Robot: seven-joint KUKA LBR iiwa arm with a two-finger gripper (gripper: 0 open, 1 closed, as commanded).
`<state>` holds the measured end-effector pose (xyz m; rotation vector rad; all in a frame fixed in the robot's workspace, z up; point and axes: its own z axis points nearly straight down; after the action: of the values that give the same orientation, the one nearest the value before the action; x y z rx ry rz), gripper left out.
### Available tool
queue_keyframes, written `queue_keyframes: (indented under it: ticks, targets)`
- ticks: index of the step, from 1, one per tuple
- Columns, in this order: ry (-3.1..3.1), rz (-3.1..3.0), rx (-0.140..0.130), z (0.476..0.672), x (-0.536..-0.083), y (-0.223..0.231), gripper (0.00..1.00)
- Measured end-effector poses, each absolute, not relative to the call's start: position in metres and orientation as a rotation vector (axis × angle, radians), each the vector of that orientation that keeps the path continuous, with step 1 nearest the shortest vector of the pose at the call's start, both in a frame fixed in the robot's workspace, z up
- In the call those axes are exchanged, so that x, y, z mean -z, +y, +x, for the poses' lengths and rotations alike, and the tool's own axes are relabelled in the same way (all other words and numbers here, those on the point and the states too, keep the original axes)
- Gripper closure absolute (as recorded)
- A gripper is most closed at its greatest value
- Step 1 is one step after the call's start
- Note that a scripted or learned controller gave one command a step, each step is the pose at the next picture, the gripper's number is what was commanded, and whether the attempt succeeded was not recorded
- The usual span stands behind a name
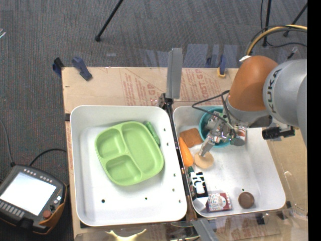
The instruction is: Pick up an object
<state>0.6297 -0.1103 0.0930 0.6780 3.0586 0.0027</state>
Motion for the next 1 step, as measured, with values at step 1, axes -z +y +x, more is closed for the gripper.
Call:
queue_keyframes:
  ticks: [1]
  targets:
    - [3.047,0.726,-0.005,0.6379,-0.0921,-0.1105,0.00]
